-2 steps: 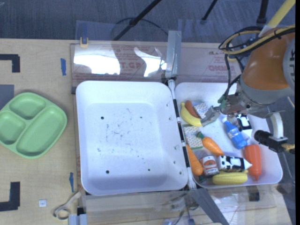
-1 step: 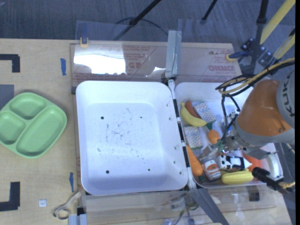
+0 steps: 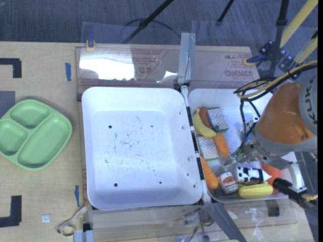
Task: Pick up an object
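Here the gripper [image 3: 241,158] is lowered into the right bin [image 3: 229,96] among toy food [image 3: 212,135]; finger state cannot be told.

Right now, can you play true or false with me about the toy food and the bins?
1. The banana lies in the right bin. True.
2. The green divided plate sits inside the left bin. False: it sits on the bench, left of both bins.
3. A carrot lies beside the banana. True.
4. The arm's band is blue. False: it is orange.
5. The gripper hangs over the left bin. False: it is over the right bin.
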